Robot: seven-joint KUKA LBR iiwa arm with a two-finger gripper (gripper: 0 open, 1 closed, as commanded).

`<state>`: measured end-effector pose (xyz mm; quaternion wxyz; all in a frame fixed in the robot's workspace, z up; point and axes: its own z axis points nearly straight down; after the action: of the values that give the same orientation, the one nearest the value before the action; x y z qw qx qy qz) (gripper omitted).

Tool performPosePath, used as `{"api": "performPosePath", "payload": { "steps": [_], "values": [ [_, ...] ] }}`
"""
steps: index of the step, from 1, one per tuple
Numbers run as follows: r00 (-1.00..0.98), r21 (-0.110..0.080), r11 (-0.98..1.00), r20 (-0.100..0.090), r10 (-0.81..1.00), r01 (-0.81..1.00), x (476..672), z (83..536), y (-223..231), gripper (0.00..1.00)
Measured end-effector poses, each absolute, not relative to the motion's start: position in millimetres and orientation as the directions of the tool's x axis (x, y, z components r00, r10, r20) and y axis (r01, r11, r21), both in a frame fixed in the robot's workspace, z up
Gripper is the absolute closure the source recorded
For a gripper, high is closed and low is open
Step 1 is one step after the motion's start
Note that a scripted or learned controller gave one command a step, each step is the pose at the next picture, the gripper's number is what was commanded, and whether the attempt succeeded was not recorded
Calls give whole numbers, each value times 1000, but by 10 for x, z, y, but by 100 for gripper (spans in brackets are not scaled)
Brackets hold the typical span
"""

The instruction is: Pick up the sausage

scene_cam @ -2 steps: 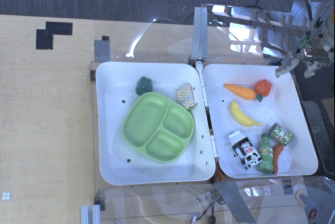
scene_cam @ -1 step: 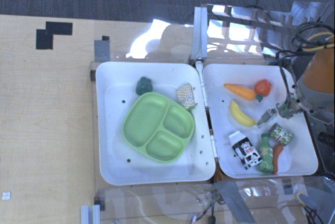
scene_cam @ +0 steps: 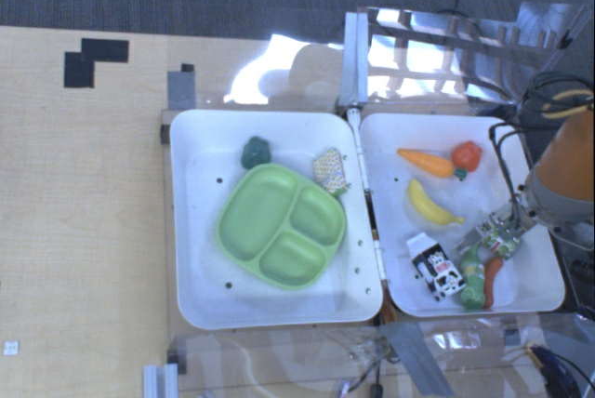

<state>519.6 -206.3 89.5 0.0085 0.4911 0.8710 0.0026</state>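
Two white bins sit side by side on the surface. The left bin (scene_cam: 186, 201) holds a green plate (scene_cam: 282, 225) with three parts, a small dark green veggie (scene_cam: 256, 152) by its top edge, and a little spotted cloth thing (scene_cam: 329, 169) next to the plate's top right corner. The right bin (scene_cam: 539, 294) has more toy food in it: a carrot (scene_cam: 426, 162) and a red tomato (scene_cam: 467, 155) near the top, a yellow banana (scene_cam: 429, 204) in the middle, and a small black and white box (scene_cam: 437, 270) lower down. The sausage (scene_cam: 492, 279) is the thin reddish-brown one near the bottom right of this bin, standing almost up and down in the picture, with a green veggie (scene_cam: 472, 283) touching it on its left side. The robot arm (scene_cam: 567, 173) comes in from the right, and its gripper (scene_cam: 498, 236) is low in the right bin, just above the top end of the sausage. It is too small and blurry to see how the gripper is set, so I cannot tell if it is open or closed. The sausage looks like it lies on the bin floor, so I think it is not picked up yet. The arm is in about the right spot, which is a good part of the job. What is left is the main part: get hold of the sausage and lift it out. The green veggie is so close that it could get grabbed or bumped too.
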Motion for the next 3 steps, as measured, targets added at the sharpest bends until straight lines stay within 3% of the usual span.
{"api": "performPosePath", "payload": {
  "steps": [1,2,3],
  "values": [
    [-566,13,566,-17,824,824,4937,904,-1838,0],
    [-623,10,624,-17,782,782,4931,900,-1402,0],
    [-617,4,617,-5,787,787,5619,2286,-1417,0]
  ]
}}
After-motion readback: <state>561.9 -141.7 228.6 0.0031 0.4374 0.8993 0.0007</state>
